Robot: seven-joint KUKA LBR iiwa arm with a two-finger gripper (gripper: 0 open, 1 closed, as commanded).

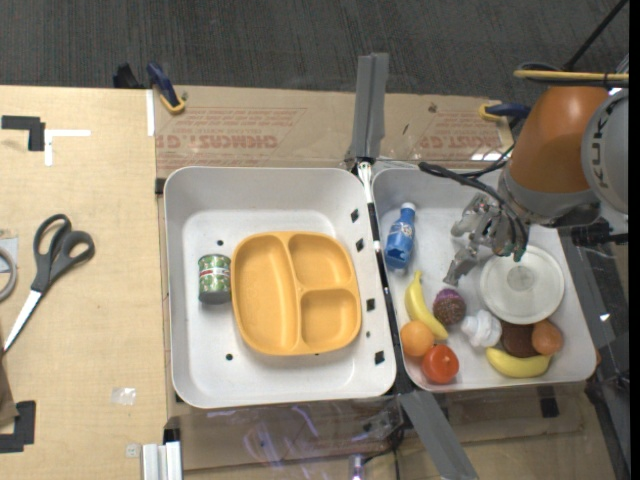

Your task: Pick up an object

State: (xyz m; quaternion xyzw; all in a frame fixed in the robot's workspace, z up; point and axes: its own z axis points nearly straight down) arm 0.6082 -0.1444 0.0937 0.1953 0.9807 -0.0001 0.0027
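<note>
While gripper hangs low in right bin, nothing visible between fingers; whether wide or narrow, cannot tell. Purple fruit just below gripper tips, apart. White plate just right, blue bottle left. Bottle label unreadable. Cardboard behind bins prints mirrored lettering.

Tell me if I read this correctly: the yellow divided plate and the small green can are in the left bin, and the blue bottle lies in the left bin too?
Not quite. The blue bottle lies in the right bin, near its left wall, as the camera view shows. The rest holds: the yellow divided plate and the small green can are in the left bin.
</note>
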